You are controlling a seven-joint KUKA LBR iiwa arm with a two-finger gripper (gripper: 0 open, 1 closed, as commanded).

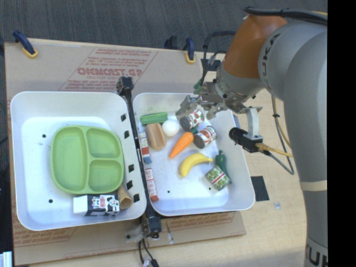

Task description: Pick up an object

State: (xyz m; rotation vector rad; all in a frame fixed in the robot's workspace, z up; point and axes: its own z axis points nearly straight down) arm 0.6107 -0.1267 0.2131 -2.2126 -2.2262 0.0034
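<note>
In the right bin [245,196], a small can [194,118] lies under the gripper [196,105].

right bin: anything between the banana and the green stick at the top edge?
Yes. In the camera view, the carrot lies between the banana and the green stick, slanting. The white egg sits just above the carrot's tip.

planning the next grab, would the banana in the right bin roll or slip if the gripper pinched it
The banana is curved and lies flat on the bin floor, so it probably pivots rather than rolls. Its skin looks smooth and glossy, likely plastic, so it may slip from a pinch. The carrot lies close by and could get nudged.
</note>
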